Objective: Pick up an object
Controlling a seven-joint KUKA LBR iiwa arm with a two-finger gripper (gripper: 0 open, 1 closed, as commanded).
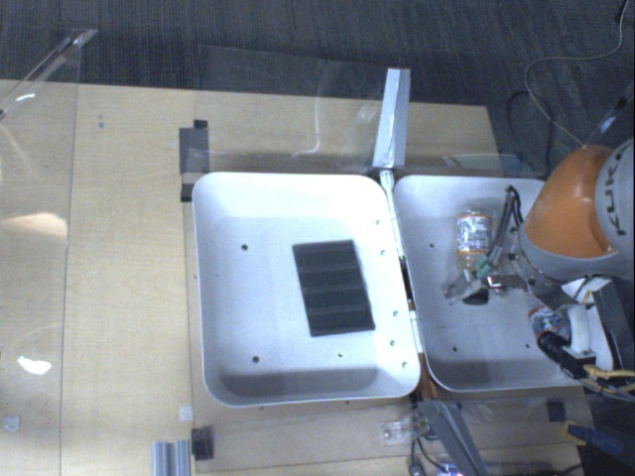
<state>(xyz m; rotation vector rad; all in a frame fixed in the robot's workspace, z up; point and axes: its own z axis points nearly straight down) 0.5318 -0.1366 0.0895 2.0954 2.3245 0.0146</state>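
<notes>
Reaching in from the right, the arm (571, 216) bends over the right bin (437, 355); its gripper (474, 291), grip state unclear, hangs just below a crumpled clear wrapper (473, 232).

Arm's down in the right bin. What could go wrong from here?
1. The gripper sits just below the crinkly clear object, so a close here may well miss it.
2. That object looks shiny and crumpled, so it may slip.
3. The dark ribbed block lies in the left bin, away from the arm.
</notes>
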